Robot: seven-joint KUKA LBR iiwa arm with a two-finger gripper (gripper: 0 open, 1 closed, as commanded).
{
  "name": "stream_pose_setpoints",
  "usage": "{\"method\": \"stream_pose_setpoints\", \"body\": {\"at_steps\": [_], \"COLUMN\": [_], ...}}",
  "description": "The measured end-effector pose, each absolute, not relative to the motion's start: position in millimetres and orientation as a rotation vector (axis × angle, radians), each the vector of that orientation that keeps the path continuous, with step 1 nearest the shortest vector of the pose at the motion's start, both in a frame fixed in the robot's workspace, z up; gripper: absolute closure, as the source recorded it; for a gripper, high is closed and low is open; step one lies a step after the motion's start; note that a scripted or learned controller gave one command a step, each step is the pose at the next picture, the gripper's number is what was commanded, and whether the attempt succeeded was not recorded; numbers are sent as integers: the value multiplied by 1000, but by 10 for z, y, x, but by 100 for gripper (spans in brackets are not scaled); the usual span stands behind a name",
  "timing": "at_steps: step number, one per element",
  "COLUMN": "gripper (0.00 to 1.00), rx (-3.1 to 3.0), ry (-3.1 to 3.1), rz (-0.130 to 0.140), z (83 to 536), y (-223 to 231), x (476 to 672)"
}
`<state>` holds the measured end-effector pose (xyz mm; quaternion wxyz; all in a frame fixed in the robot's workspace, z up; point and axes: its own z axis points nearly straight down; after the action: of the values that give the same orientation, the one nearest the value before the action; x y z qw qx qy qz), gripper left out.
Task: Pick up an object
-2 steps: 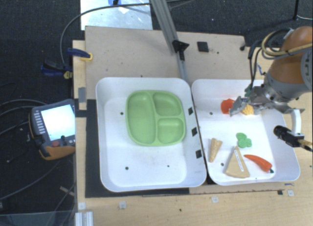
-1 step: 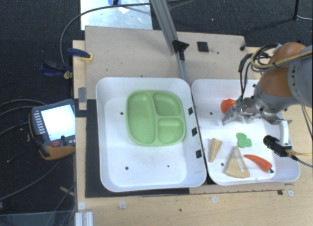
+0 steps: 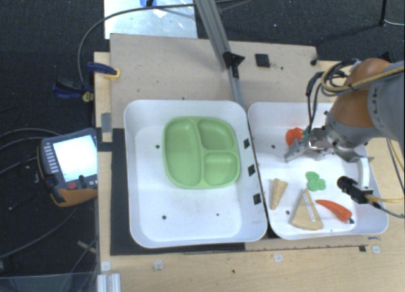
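Gripper point(image 3: 296, 150) low over the right bin point(image 3: 266, 120).
Fingers' spread cannot be told; orange object point(image 3: 293, 136) just beside them.

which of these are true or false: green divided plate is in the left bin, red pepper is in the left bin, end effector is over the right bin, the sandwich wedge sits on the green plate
1. The green divided plate lies in the left bin. True.
2. The red pepper is in the left bin. False: it lies in the right bin.
3. The end effector is over the right bin. True.
4. The sandwich wedge sits on the green plate. False: it lies on the right bin's floor, beside the pepper.
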<state>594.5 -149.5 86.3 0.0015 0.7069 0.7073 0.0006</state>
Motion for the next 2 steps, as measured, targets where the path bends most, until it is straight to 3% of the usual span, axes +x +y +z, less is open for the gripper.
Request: {"method": "stream_pose_setpoints", "body": {"at_steps": [1, 2], "gripper": [100, 100], "rx": [2215, 2214], "ry": [2218, 2224], "rz": [13, 4], "z": [994, 1607], "y": [-1486, -1516], "x": [5974, 6040]}}
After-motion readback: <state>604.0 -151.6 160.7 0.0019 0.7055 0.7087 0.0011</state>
